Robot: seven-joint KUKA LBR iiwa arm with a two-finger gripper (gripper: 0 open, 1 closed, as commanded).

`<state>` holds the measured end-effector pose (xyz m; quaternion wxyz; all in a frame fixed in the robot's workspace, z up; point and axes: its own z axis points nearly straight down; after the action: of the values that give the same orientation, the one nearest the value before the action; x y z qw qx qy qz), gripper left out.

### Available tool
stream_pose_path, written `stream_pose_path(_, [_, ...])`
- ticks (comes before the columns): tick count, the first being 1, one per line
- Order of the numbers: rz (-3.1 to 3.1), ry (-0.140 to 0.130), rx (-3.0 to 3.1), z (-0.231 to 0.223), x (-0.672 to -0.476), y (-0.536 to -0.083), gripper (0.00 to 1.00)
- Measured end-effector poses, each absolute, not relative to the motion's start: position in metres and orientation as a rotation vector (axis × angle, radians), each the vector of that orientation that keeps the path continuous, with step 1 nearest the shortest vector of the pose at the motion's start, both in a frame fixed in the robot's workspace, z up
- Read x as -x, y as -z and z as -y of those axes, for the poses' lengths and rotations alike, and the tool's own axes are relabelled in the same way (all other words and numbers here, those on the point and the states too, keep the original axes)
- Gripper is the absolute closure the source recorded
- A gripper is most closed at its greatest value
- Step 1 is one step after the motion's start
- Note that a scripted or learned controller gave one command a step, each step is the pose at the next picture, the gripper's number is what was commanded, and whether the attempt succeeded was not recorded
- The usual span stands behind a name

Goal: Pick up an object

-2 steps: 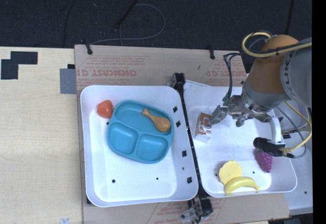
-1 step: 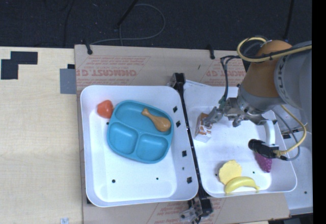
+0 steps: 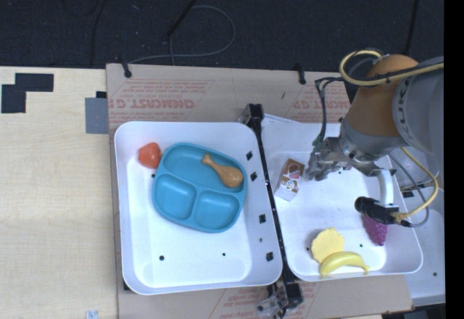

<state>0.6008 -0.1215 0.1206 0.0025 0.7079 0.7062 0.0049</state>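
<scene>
The arm [image 3: 384, 111] reaches in from three o'clock, and its gripper [image 3: 319, 165] hangs over the upper part of the right bin [image 3: 406, 256]; how it is set cannot be told from this angle. Just beside it, toward nine o'clock, a small brown-and-white carton [image 3: 290, 178] lies near the bin's left wall — nothing shows between gripper and carton. At about five o'clock from the gripper sit a yellow round piece [image 3: 327, 242] and a banana [image 3: 343, 262], touching each other near the bin's lower edge. A purple item [image 3: 375, 229] lies toward four o'clock, under a black part of the arm's gear. In the left bin [image 3: 138, 259], a blue divided plate [image 3: 196, 191] carries a toy drumstick [image 3: 222, 171] in its upper compartment — a red tomato [image 3: 149, 155] rests just beside the plate at ten o'clock.
</scene>
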Motion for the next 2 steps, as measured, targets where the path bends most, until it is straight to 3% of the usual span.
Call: stream_pose_path(2, [-2.221,-0.003,-2.218,0.125,-0.611,-0.230,1.00])
